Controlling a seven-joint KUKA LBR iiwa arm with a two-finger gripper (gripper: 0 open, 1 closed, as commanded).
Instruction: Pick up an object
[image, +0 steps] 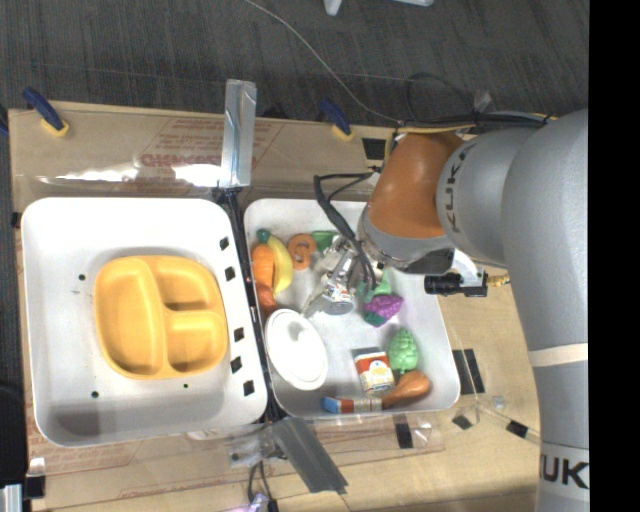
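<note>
My pincer (338, 285) hangs in the right bin (440, 330); whether it grips I cannot tell. Brown cardboard (150, 135) lies beneath, dark carpet (120, 45) beyond; my arm (520, 200) reads "KU".

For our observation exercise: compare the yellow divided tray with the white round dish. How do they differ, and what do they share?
The yellow divided tray is yellow and roughly rectangular with compartments; the white round dish is white, circular and undivided. The tray looks much larger than the dish. The tray lies alone in the left bin; the dish sits among toy foods in the right bin. Both lie flat.
</note>
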